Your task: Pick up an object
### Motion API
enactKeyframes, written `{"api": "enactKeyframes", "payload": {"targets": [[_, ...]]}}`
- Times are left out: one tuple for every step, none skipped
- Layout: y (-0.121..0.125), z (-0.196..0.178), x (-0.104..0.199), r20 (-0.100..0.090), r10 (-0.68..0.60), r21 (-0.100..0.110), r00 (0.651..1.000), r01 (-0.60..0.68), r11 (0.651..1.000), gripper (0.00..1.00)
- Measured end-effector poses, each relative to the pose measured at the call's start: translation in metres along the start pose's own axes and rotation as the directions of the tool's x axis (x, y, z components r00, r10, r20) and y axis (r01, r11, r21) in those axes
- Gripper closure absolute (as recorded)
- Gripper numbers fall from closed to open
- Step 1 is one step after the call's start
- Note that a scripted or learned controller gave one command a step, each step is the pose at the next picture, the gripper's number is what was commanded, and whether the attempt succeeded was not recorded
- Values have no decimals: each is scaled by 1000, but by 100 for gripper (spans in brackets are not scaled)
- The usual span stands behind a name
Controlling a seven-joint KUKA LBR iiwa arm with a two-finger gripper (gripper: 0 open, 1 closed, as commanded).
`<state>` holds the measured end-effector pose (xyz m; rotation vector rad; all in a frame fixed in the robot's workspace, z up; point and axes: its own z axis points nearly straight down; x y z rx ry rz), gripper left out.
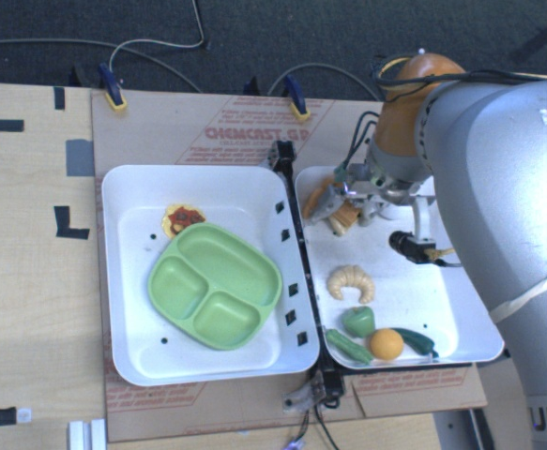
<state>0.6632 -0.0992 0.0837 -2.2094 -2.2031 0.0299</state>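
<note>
We're reaching the end effector into the right bin, hovering over a tan object; its opening we cannot tell. We're needing a centred, straight descent.

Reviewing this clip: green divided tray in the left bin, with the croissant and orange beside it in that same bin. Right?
Not quite. The green divided tray is in the left bin, but the camera view shows the croissant and orange in the right bin.

Tan-orange object lying tilted at right bin's far-left corner, under pincer.
</note>
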Motion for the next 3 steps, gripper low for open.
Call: {"api": "enactKeyframes", "payload": {"targets": [[0,0,1,3,1,-1,1000,-1,1000,0],[-1,-9,0,6,1,1,1000,-1,1000,100],[-58,-99,63,1,-5,-29,1000,5,1000,100]]}}
